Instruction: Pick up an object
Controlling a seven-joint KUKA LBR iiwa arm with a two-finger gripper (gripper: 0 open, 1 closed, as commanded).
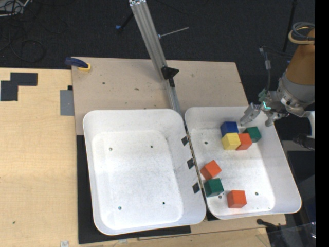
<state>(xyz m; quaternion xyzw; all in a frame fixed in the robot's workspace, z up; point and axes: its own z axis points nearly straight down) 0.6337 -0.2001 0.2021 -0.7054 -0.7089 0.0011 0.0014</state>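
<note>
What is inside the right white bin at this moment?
The right bin holds seven blocks: a cluster of blue, yellow, red and green, then orange, dark green and another red. Whatever lies under them is covered.

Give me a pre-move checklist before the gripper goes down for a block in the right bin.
1. Gripper open: ok, fingers spread.
2. Nothing held between the fingers: ok.
3. Gripper over the right bin: ok, at its far edge.
4. Target free of neighbours: not ok; blue block, yellow block, red block and green block sit clustered.
5. Easier targets: ok; orange block and red-orange block stand apart.
</note>
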